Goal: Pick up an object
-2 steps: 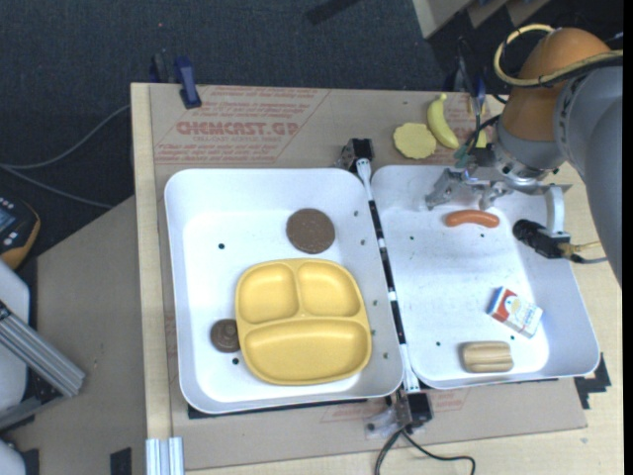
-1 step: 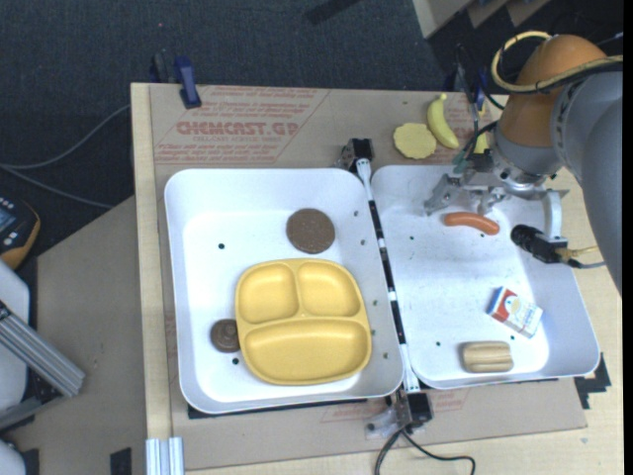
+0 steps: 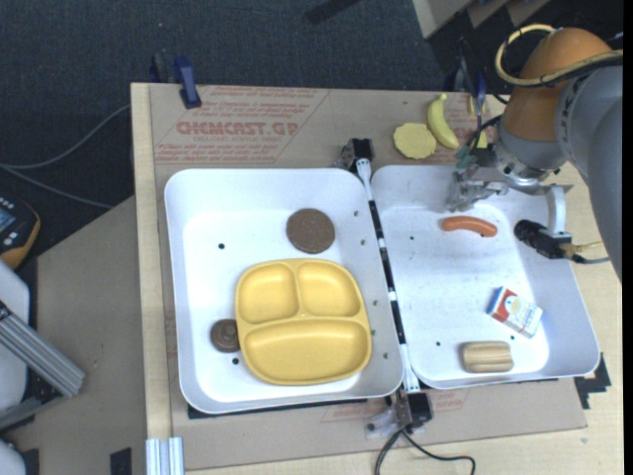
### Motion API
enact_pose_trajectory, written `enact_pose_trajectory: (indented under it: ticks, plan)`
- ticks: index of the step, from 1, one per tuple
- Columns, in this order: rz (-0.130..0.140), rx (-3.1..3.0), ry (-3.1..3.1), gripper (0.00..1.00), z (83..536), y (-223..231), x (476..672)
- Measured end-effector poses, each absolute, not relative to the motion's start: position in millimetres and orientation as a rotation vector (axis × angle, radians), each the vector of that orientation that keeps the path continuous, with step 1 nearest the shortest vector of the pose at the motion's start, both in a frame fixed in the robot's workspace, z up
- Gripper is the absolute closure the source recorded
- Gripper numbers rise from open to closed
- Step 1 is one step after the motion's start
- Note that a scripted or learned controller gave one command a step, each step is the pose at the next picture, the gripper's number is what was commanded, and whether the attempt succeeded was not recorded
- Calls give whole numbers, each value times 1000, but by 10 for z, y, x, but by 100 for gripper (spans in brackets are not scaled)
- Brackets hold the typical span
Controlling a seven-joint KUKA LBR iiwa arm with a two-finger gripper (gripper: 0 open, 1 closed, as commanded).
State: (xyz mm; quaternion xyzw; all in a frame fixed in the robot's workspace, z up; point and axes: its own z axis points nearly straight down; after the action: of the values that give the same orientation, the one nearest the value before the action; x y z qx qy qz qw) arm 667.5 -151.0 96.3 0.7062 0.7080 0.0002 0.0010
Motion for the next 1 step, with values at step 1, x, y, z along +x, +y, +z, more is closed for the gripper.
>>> enact_pose_trajectory:
  ticks: [1]
  plan:
    - [7, 2214, 2224, 100, 1614, -1078, 6497]
